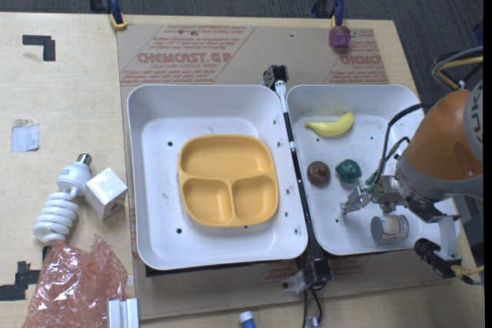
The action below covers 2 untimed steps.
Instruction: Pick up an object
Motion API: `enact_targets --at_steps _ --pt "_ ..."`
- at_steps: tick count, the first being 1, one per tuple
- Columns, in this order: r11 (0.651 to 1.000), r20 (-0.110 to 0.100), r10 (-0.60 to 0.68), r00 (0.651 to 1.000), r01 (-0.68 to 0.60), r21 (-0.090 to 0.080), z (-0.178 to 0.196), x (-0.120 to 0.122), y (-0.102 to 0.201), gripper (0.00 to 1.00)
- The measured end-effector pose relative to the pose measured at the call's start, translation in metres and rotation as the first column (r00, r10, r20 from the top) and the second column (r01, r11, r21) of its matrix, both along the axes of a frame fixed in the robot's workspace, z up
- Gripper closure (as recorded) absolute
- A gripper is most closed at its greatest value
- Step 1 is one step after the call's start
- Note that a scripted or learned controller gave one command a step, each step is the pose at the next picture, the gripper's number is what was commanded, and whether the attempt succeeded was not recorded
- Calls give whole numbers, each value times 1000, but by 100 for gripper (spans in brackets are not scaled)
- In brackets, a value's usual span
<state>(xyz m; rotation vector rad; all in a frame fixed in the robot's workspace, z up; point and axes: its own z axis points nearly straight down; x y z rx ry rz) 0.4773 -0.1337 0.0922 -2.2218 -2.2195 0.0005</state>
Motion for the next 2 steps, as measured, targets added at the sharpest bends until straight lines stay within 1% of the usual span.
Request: enact_targets --at_steps 1,2 --pt "1000 3 -2 1000 2 -1 10 1 -1 100" --pt "1000 3 -1 1000 1 -1 10 1 -1 0"
